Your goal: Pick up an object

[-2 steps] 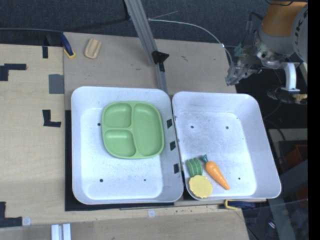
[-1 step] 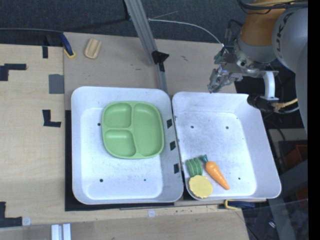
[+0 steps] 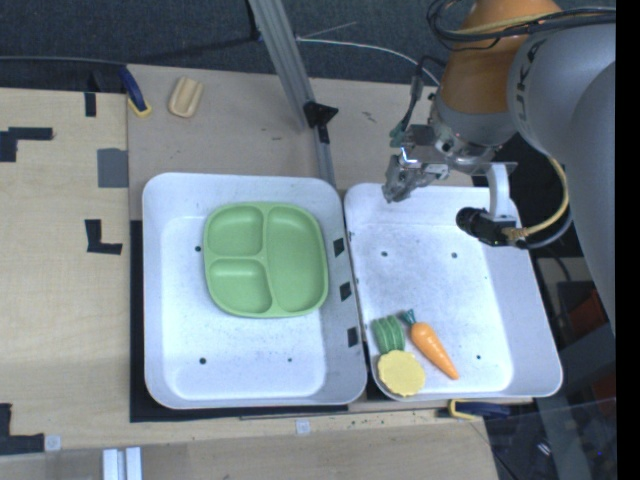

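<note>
In the right bin (image 3: 470, 278), near its front left corner, lie an orange carrot (image 3: 434, 350), a green ribbed piece (image 3: 389, 334) and a round yellow piece (image 3: 401, 373). My gripper (image 3: 401, 185) hangs over the bin's back left corner, far from those objects. Nothing shows between its fingertips, which look close together. The left bin (image 3: 180, 358) holds a green divided plate (image 3: 266, 259).
A grey metal pole (image 3: 290, 63) slants down to the back edge between the bins. A tan block (image 3: 185, 97) and a blue-yellow tool (image 3: 134, 90) lie on the bench at the back left. A black cable fitting (image 3: 484, 225) juts from the arm over the right bin.
</note>
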